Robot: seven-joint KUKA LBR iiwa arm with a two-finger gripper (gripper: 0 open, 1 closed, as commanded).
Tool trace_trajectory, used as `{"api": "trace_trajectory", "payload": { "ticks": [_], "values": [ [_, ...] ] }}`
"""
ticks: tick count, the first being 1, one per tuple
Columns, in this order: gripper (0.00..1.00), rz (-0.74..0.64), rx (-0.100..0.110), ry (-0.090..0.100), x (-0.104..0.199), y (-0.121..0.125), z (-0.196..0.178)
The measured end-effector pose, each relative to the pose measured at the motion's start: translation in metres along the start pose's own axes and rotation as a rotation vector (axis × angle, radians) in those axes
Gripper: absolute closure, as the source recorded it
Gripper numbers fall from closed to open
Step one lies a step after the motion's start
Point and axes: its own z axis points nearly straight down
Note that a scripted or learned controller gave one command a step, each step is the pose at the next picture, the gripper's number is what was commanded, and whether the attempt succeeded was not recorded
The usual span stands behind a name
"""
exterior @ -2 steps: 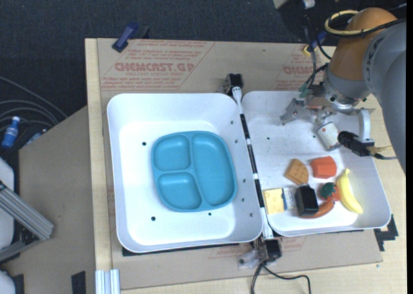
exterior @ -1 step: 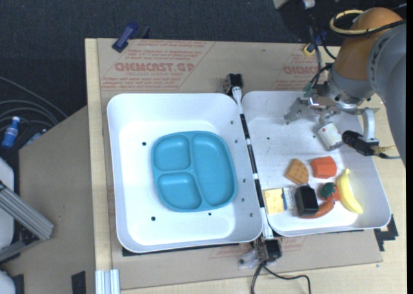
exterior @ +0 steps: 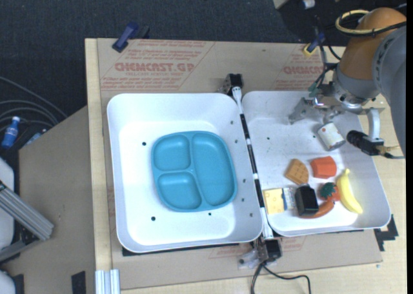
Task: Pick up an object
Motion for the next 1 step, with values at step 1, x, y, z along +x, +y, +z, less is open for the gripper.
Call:
{"api": "trace_trajectory", "payload": {
  "ticks": [1],
  "values": [
    [1.00,-0.001,-0.003,-0.001,0.0005,0.0009,-0.0108]
  ]
}}
